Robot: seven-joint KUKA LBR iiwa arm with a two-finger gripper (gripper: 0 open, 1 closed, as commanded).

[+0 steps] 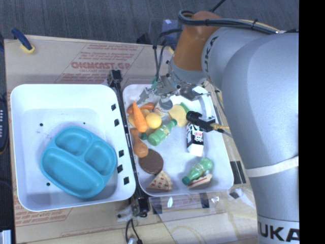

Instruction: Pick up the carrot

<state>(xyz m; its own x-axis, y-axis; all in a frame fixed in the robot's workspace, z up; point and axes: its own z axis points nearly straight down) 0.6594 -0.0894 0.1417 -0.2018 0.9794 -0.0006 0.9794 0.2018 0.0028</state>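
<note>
The big grey arm (254, 90) hangs its metal two-finger gripper (163, 89), grip state untellable, just above the tapered orange plastic carrot (137, 116) at the right bin's left side, so the approach seems underway and descent follows.

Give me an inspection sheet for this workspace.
Surface: two white bins on cardboard.
Job's things: carrot at right bin's left wall, beside a lemon.
Clutter: blue plate in left bin; green bottles, cookie, pizza slice, milk carton in right bin.
Grippers: gripper low over right bin's far end, just above the carrot.
Cables: black cables on the arm.
Surroundings: dark carpet.
</note>
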